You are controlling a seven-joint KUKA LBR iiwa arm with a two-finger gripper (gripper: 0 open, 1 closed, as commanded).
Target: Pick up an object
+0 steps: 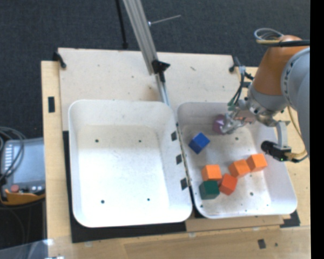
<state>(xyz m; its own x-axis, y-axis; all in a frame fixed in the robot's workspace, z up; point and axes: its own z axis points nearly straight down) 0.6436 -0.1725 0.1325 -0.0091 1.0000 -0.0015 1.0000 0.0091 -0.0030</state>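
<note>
My gripper (230, 124) hangs over the back of the right bin (270, 201), reaching in from the right under the orange wrist band. A small purple object (220, 124) sits right at its fingertips, touching or nearly so; whether it is gripped I cannot tell. A blue cube (199, 142) lies a little to the front left of it. Near the bin's front are three orange blocks (211, 172) (239, 168) (257, 162), a red-orange block (228, 184) and a dark green cube (209, 189).
The left bin (75, 144) stands beside the right one. A slanted metal pole (143, 34) rises behind the bins. Grey equipment with cables (19, 169) sits off the bench at the left.
</note>
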